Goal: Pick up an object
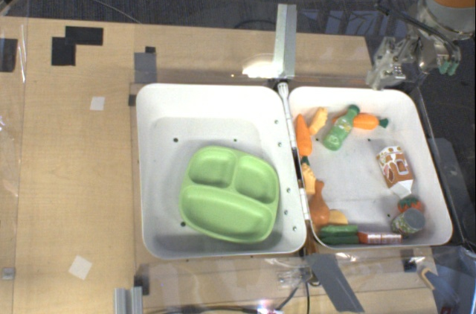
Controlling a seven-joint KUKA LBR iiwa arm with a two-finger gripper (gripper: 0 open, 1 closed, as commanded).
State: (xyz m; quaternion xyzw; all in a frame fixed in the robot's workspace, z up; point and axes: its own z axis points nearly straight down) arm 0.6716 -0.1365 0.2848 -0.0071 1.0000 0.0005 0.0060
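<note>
My gripper (388, 65) hangs above the back edge of the right bin (416, 126), below the orange wrist band at the top right. Its fingers look spread, with nothing between them. The right bin holds several small toys: a green bottle (338, 132), an orange carrot (364, 121), a long orange piece (303, 135) by the left wall, a red-and-white carton (394, 166), a small can (410, 218) and a dark green piece (339, 234) along the front wall. All lie below and in front of the gripper.
The left bin (160, 119) holds a green divided plate (230, 193). A metal post (285, 41) stands behind the divider between the bins. Black markers lie on the wooden bench (67, 156) at the left.
</note>
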